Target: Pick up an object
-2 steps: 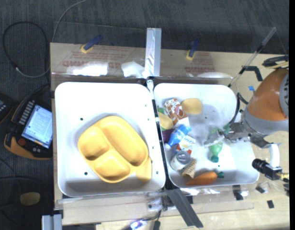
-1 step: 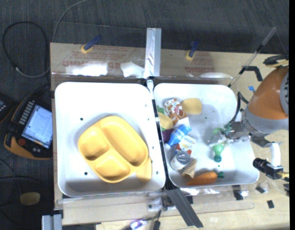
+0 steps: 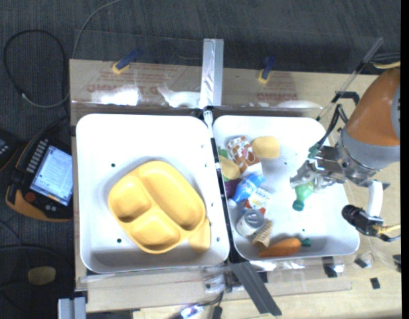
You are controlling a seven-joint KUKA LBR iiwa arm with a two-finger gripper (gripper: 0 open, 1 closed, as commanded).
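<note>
My gripper [image 3: 308,181] is over the right part of the right bin [image 3: 337,234], reaching in from the right below the arm's orange band. A small green bottle [image 3: 301,195] with a darker cap sits between its fingers, its lower end pointing toward the bin's front. The gripper is shut on it. Left of it lie a yellow rounded object [image 3: 266,147], a red and white packet [image 3: 240,150], a blue and white bottle [image 3: 247,189], a round grey piece [image 3: 249,221], a tan cone [image 3: 263,234] and an orange carrot [image 3: 281,246].
The left bin [image 3: 98,135] holds a yellow divided tray [image 3: 157,206]. A divider wall [image 3: 218,191] runs between the bins. Cables hang by the arm at the right. A pendant lies on the floor at far left.
</note>
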